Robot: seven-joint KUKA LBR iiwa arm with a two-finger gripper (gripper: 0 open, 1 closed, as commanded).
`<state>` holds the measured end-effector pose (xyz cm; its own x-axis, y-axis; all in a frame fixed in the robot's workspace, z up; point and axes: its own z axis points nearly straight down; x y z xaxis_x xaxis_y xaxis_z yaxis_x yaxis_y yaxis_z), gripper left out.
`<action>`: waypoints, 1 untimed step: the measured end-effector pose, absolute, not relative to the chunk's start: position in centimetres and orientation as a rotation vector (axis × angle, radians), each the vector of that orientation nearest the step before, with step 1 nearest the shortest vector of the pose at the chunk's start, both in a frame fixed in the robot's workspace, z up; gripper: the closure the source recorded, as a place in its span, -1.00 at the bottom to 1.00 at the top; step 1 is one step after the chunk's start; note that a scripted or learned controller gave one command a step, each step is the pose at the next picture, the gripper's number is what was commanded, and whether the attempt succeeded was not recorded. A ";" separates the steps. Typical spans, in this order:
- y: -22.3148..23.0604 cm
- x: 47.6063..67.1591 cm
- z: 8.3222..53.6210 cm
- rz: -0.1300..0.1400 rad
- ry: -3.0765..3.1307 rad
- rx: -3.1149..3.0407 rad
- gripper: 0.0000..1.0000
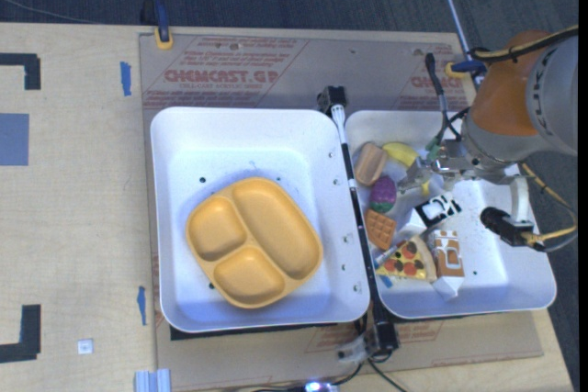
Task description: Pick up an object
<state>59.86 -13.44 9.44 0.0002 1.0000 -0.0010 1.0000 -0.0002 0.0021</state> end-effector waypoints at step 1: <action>-13.4 59.9 10.4 0.003 2.219 2.219 1.00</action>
<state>59.91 -13.40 10.43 0.0002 1.0000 -0.0013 1.0000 -0.0002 0.0040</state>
